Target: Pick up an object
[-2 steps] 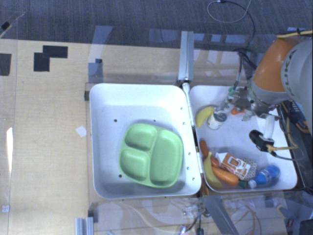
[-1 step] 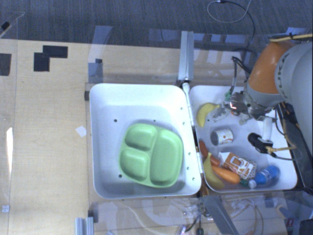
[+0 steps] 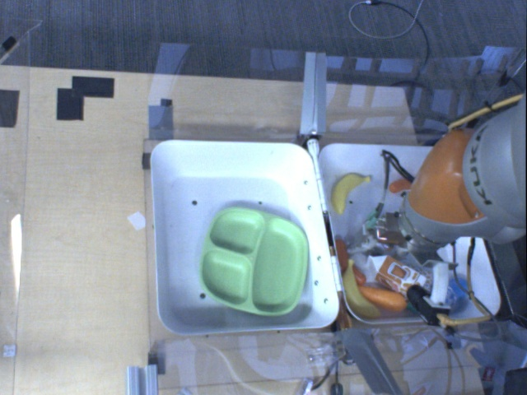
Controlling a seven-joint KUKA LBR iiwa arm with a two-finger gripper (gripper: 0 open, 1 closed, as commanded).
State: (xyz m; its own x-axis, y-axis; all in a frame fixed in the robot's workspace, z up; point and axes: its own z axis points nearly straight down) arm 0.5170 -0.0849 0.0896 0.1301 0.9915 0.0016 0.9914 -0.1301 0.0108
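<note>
The grey-and-orange arm's hand [image 3: 385, 230] sits low in the cluttered right white bin [image 3: 492, 280]; whether it is open or closed, I cannot tell. With a yellow plastic banana [image 3: 347, 189] and an orange carrot-shaped toy [image 3: 384, 299] crowded nearby, it risks a glancing, empty grasp.

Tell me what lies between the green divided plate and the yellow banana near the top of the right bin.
In the camera view, the green divided plate and the banana are separated by bare white bin floor and the two bins' adjoining rims.

Divided tray [image 3: 255, 260] in left bin [image 3: 177, 188]; banana [image 3: 347, 189] (rear left) in right bin [image 3: 333, 159].
</note>
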